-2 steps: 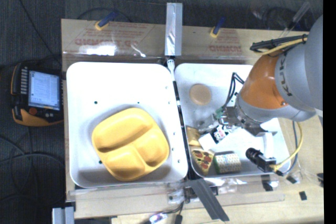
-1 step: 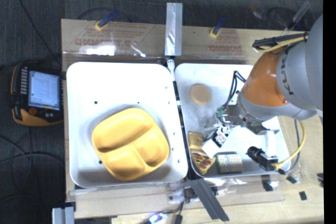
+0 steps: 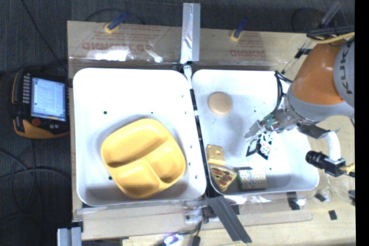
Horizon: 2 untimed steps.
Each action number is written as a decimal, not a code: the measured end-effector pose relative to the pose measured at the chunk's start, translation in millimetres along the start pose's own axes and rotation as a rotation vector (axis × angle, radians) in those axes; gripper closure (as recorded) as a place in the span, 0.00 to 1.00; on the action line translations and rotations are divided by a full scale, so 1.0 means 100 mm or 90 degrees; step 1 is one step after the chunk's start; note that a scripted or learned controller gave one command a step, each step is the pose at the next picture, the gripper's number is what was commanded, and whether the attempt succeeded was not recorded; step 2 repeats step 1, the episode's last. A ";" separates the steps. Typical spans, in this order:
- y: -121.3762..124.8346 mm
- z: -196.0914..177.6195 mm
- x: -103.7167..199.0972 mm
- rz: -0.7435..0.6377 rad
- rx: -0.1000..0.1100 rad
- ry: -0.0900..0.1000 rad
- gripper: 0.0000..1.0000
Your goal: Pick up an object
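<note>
Looking down at the bench, I see the gripper (image 3: pixel 262 134) low inside the right bin (image 3: pixel 300 178), roughly at three o'clock from that bin's centre, with a small black-and-white patterned item (image 3: pixel 260 146) right beneath its tip; I cannot tell whether the fingers are spread or pinched, and I cannot tell whether that item is actually between them or just lying under them. I judge that patterned piece to be the likely target: it looks small, thin and light, perhaps card or plastic, so it should lift easily but could slide or tip away if nudged. I would take it across its narrow width, coming down square. Other candidates sit in the same bin: a round tan disc (image 3: pixel 219 103) toward eleven o'clock, which looks smooth and low and probably hard to pinch from above; a small yellow block (image 3: pixel 215 152) at about seven o'clock against the left wall; a pizza-like toy wedge (image 3: pixel 222 177) at the six-to-seven o'clock corner; and a grey speckled block (image 3: pixel 251 180) just beside it at six o'clock, which looks stiff and offers flat sides for a firm hold. The left bin (image 3: pixel 92 89) holds a yellow divided tray (image 3: pixel 143 156), sitting toward five o'clock; it looks rigid, light and too wide for this gripper except at its rim.
</note>
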State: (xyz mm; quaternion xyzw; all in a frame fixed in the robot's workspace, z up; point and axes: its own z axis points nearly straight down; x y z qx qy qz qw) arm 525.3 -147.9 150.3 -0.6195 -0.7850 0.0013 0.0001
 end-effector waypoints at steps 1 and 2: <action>0.77 -0.56 0.25 0.134 0.001 0.000 1.00; 0.77 -0.56 0.25 0.134 0.001 0.000 1.00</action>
